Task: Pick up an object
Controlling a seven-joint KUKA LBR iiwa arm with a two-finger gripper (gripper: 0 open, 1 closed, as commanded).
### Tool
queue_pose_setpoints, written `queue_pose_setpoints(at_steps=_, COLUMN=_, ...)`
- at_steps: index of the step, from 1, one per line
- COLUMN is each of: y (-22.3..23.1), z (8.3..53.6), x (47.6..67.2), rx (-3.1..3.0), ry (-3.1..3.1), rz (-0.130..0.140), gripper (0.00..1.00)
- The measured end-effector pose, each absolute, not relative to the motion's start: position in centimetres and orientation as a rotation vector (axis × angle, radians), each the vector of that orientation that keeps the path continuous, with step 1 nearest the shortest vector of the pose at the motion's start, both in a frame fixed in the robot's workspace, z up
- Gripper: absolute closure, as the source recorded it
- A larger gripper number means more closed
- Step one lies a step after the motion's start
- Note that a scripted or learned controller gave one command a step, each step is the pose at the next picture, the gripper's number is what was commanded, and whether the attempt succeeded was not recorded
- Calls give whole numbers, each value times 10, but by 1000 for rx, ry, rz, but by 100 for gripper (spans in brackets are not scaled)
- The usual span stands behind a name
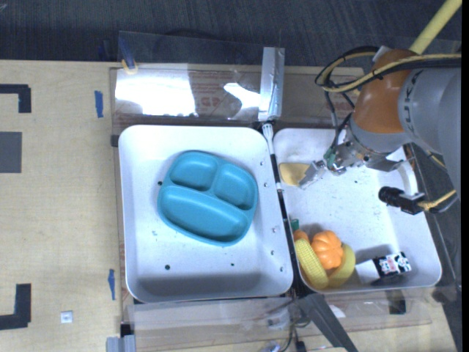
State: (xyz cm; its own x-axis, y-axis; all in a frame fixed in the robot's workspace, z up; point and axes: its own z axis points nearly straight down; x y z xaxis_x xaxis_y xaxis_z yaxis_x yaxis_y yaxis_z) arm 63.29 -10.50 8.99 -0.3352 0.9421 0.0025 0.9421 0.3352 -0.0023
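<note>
- Nearest the front of the right bin (421,259), an orange pumpkin (327,248) is seen on a yellow corn cob (311,265), touching it. A small black and white toy (392,265) lies near them.
- Farther back, the gripper (322,169) hangs just beside a pale yellow piece (292,172) by the bin's left wall. How wide the jaws stand cannot be told, and nothing is seen held.
- The pale piece should be closed on gently, kept clear of the wall.
- In the left bin (139,255), a blue divided plate (209,196) is laid, well apart.
</note>
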Motion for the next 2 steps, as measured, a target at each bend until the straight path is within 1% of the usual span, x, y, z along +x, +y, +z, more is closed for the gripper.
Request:
queue_pose_setpoints(at_steps=1, y=-106, z=89, x=668, rx=-1905, ry=-2501, rz=-2, gripper=0)
queue_pose_setpoints(at_steps=2, y=-55, z=190, x=670, rx=-1937, ry=-2484, rz=-11, gripper=0)
